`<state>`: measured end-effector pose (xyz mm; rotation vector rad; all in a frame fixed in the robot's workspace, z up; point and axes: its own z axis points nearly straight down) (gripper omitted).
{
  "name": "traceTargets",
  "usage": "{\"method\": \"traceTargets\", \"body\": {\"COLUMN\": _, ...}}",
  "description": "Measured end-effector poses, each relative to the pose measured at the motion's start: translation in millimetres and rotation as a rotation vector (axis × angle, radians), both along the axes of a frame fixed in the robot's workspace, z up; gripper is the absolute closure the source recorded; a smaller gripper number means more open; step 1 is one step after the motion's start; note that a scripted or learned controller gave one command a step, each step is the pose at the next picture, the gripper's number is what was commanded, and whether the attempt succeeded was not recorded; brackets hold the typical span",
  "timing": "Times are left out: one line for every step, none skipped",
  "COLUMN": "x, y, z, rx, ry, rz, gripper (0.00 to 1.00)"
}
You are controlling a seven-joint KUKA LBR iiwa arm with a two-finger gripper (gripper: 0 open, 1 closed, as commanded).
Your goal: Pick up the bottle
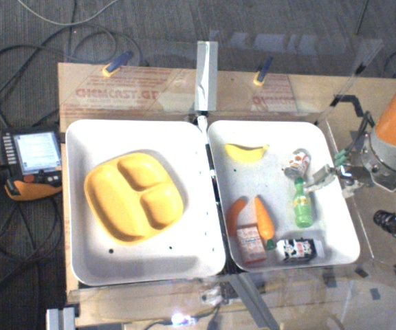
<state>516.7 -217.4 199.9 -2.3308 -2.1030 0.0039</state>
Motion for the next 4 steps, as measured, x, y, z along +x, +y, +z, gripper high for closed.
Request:
{"method": "traceTargets", "body": {"x": 38.9, "y": 10.7, "z": -89.6, "rx": 0.001, "ry": 0.001, "rz": -0.084, "gripper": 0.00}}
{"method": "traceTargets", "body": {"x": 55.1, "y": 9.7, "z": -107.6, "rx": 0.009, "ry": -0.009, "rz": 0.046, "gripper": 0.00}}
{"method": "traceTargets", "body": {"x": 56.5, "y": 7.9, "z": -99.0, "rx": 0.001, "ry": -0.017, "rz": 0.046, "gripper": 1.00}}
{"method": "traceTargets", "body": {"x": 78.2, "y": 54.6, "z": -37.4, "rx": -0.002, "ry": -0.001, "rz": -0.141, "gripper": 1.00}}
